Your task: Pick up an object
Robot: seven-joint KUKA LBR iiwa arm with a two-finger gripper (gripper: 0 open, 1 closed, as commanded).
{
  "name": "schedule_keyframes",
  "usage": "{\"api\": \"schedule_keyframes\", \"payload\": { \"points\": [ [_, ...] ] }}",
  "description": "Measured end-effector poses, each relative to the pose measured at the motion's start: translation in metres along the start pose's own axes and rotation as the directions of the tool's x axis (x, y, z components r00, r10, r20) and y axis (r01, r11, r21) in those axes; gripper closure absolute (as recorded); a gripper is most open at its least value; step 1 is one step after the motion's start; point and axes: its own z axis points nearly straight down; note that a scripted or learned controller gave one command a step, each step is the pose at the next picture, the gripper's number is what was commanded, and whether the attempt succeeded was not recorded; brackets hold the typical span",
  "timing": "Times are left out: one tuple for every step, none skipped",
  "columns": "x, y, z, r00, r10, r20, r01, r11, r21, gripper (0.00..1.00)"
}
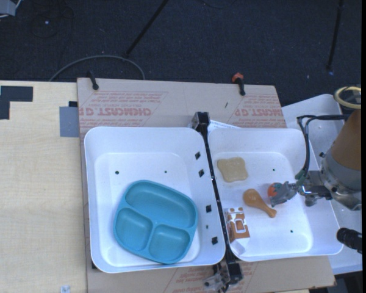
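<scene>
My gripper reaches in from the right and sits low in the right bin. A small red object lies right at its tip; whether it is held cannot be made out. Just left of and below the tip lies an orange drumstick-shaped toy. A flat tan piece like a slice of bread rests further back in the same bin. A small brown-and-white item lies by the bin's front left corner.
The left bin holds a blue divided plate. A black divider runs between the bins. The arm's orange band and cables hang over the right bin's right rim.
</scene>
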Motion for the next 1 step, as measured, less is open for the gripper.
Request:
{"api": "schedule_keyframes", "payload": {
  "points": [
    [0.0094,-0.0056,0.0496,1.000,-0.001,-0.002,0.001,1.000,0.005,0.00]
  ]
}}
